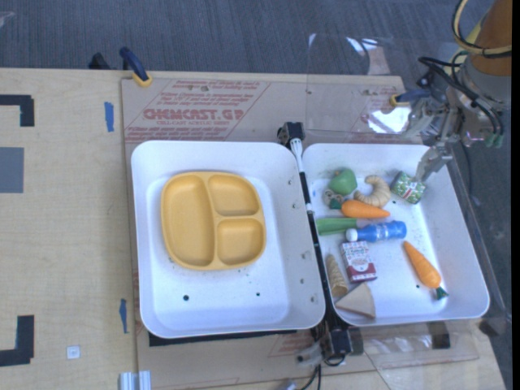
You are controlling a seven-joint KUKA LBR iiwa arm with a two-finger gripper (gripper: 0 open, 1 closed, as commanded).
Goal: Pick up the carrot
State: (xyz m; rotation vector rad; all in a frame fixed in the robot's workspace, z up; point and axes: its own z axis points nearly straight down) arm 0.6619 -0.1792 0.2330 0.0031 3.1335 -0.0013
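Two orange carrots lie in the right bin (471,254). One carrot (364,210) rests near the bin's middle, just below a beige knobbly piece (376,188). The other carrot (422,266) lies slanted near the right wall, green tip toward the front. My gripper (432,161) hangs over the far right part of this bin, close to a small green-and-white can (408,188). It is up and to the right of both carrots, with nothing seen in it.
The right bin also holds a green round item (343,181), a green stick (333,226), a blue bottle (379,232), a red packet (357,262), a cone (335,275) and a tan wedge (358,302). A yellow divided plate (213,219) sits in the left bin (154,299).
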